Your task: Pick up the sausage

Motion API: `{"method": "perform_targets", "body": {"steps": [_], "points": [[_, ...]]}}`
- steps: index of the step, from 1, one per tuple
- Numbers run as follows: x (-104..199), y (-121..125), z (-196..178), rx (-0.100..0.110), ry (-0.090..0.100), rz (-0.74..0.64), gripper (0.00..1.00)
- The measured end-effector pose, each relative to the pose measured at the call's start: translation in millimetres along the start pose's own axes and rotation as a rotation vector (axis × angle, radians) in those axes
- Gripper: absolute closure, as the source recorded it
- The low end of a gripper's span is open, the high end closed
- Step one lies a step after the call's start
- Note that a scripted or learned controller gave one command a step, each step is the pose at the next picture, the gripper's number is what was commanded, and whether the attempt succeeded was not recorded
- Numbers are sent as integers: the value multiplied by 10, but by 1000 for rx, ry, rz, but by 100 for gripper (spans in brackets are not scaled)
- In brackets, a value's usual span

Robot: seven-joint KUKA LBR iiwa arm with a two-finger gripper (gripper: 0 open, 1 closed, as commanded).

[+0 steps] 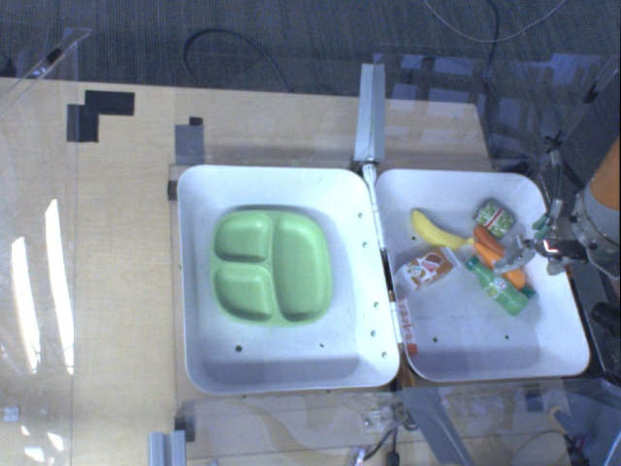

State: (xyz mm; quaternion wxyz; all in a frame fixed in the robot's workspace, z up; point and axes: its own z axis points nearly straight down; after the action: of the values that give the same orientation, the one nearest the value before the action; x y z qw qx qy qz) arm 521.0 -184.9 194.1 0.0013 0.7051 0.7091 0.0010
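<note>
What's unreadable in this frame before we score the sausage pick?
- Gripper: small and low-contrast against the right white bin; camera view does not settle open or shut, or whether it touches anything.
- Orange-red sausage: partly overlapped by the green bottle and other items; its full outline is unclear.
- Small printed carton: label too small to read.
- Grey arm: cut off by the right edge.

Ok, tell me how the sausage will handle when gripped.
The sausage looks smooth and rounded, so it may slip or roll. It lies packed between a can and a green bottle, so a push would probably shift those too.
</note>
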Motion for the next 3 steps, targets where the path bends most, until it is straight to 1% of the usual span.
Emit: {"method": "perform_targets", "body": {"steps": [1, 2, 3], "points": [[-181, 460, 985, -4, -1, -62, 0], [-19, 1195, 1073, -5, -2, -190, 0], [58, 1387, 1098, 36, -1, -151, 0]]}}
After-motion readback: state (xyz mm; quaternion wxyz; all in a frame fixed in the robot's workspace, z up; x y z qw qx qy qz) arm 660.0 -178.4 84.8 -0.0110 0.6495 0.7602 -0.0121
